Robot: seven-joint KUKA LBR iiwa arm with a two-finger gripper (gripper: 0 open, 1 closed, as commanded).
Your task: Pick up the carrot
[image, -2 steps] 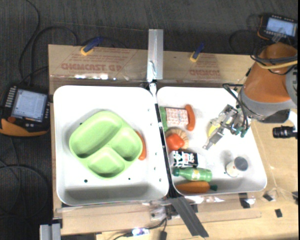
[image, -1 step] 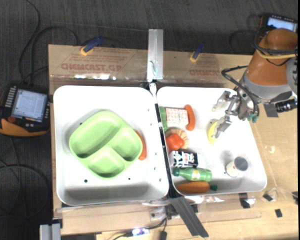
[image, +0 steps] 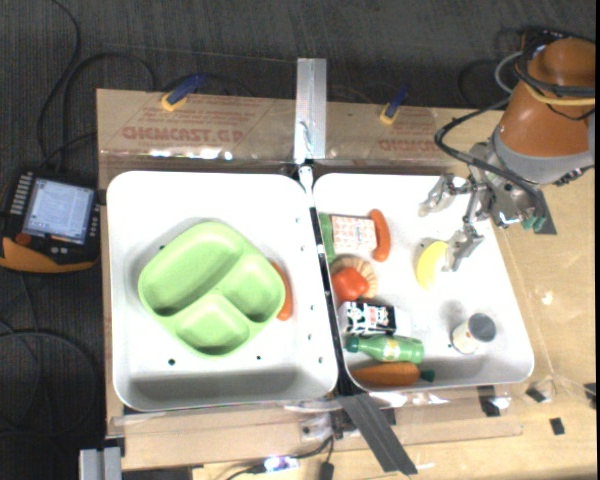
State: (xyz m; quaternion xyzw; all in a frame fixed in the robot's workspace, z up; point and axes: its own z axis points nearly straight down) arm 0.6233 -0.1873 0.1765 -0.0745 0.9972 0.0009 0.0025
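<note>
Your carrot (image: 387,374) lies flat at the near edge of the right bin (image: 510,348), along the front wall, its green tip pointing right. It's wedged in — a green bottle (image: 385,349) sits just behind it, touching or nearly so, and a black-and-white carton (image: 368,318) is behind that. That whole left column of the bin is packed: a tomato-like red piece (image: 349,283), a printed box (image: 352,233), and an orange sausage shape (image: 380,234) beside it. In my judgement that crowding leaves you only the front wall side to come in from.

The gripper (image: 457,223) hovers at the far right of the same bin, well apart from the carrot. Its fingers are spread wide with nothing between them; the lower finger hangs just beside a lemon (image: 430,262), and contact can't be told from here. A small jar (image: 472,332) stands between the gripper and the carrot's end of the bin — watch it on the way over.

The left bin (image: 130,368) holds a green divided tray (image: 210,286) with something orange (image: 284,298) at its right edge.
</note>
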